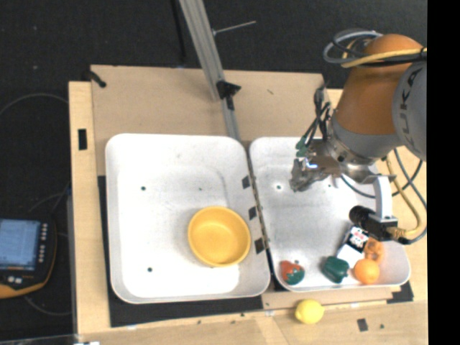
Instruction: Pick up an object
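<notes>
My gripper: over right bin, far end; finger state I cannot tell.
Right bin, near edge: red item, green block, orange.
Left bin: yellow bowl.
Bench: lemon.

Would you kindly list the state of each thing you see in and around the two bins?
Yellow bowl: upright in the left bin.
Tool: above the right bin, holding nothing visible.
Red fruit, green block, orange: lying along the right bin's front edge.
Lemon: on the bench, outside the bins.
</notes>
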Robot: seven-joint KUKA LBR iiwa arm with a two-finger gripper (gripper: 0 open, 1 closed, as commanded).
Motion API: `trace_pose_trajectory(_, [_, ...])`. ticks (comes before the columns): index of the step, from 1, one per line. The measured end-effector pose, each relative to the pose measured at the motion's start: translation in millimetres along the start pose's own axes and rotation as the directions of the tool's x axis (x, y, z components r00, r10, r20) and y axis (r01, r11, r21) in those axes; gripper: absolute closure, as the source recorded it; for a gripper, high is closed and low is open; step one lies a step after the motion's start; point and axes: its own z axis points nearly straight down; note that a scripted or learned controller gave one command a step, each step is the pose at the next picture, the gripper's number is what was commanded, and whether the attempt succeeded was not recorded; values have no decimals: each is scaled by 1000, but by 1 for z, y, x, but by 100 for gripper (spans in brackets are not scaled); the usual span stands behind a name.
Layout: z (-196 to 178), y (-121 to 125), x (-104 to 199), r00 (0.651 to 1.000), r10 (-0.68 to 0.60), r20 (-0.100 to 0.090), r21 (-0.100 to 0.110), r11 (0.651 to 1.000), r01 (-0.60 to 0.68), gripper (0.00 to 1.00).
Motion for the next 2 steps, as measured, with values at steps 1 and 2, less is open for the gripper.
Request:
trace_pose_trajectory(1, [8, 17, 56, 1000, -1, 1, -2, 1000, 1, 100])
trace_pose_trajectory(2, [21, 45, 97, 1000, 1, 2, -3, 1000, -1, 100])
